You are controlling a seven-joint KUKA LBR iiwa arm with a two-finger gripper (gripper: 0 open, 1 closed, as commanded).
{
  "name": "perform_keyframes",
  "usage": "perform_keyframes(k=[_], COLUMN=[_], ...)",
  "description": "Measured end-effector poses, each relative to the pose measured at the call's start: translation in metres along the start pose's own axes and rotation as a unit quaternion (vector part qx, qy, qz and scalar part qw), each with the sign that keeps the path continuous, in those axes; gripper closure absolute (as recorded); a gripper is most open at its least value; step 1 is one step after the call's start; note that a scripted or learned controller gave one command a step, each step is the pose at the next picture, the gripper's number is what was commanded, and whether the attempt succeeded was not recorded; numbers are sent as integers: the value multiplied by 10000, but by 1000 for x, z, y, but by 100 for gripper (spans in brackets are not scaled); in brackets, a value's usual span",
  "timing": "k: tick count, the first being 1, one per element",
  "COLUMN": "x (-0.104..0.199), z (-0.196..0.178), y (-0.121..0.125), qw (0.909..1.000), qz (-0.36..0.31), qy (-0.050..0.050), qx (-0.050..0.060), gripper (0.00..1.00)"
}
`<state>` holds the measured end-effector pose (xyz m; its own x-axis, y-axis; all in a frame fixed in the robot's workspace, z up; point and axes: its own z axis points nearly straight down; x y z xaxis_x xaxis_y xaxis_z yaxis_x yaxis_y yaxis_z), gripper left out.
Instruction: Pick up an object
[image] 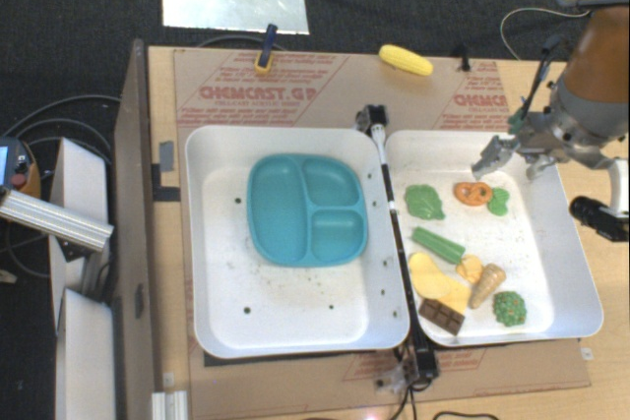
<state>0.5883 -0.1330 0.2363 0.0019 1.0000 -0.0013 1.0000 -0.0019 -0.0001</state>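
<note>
The right bin [566, 256] holds several toy foods: a green leafy piece [424, 202], an orange pretzel [472, 194], a small green piece [499, 202], a green stick [436, 244], yellow pieces [436, 278], a cone [485, 285], a broccoli [509, 308] and a chocolate bar [442, 316]. My gripper [512, 162] hangs over the back of this bin, just above and right of the pretzel. It is open, with nothing between its fingers.
A teal divided plate [306, 210] lies in the left bin [221, 261]. A yellow banana [406, 60] rests on the cardboard behind the bins. A black part [598, 216] sticks in at the right edge. Cables trail behind the arm.
</note>
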Motion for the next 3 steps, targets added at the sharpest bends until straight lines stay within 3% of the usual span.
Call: perform_keyframes(k=[1, 2, 3], x=[-28, -48, -7], z=[93, 155, 151], y=[12, 14, 54], qw=[10000, 10000, 10000], qz=[-5, -8, -51], qy=[5, 0, 2], qx=[11, 0, -31], gripper=[0, 0, 0])
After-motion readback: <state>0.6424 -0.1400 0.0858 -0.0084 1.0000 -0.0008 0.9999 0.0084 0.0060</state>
